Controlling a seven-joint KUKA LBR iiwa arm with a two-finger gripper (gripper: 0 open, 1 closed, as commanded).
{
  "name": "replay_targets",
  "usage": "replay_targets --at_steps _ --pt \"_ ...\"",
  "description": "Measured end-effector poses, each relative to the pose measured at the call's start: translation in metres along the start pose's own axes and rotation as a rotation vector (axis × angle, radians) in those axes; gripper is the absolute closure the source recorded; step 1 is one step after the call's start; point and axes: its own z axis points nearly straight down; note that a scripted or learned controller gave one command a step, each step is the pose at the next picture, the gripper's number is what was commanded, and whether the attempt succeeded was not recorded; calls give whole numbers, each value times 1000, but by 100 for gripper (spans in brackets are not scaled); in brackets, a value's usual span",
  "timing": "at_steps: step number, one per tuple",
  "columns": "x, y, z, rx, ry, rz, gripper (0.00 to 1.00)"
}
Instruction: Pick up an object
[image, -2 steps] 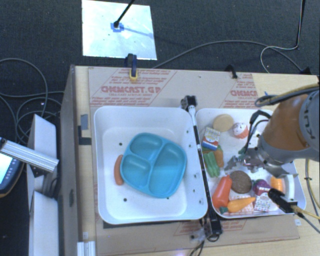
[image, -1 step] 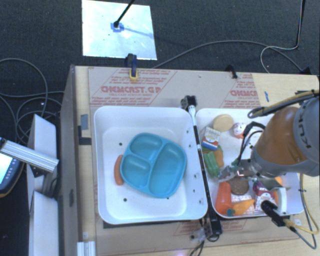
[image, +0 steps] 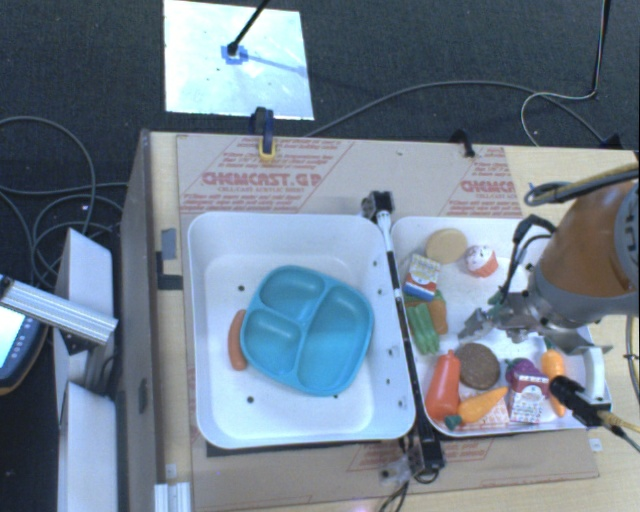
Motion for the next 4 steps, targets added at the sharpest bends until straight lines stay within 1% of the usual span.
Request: replay_targets --at_steps 1,2,3,4 --pt "35 -26 33 3 2 -2 0" --pt "13 -4 -1 1 0 -1 0" --pt "33 -23 24 2 1 -1 0" --pt "30 -25 11 0 0 0 0"
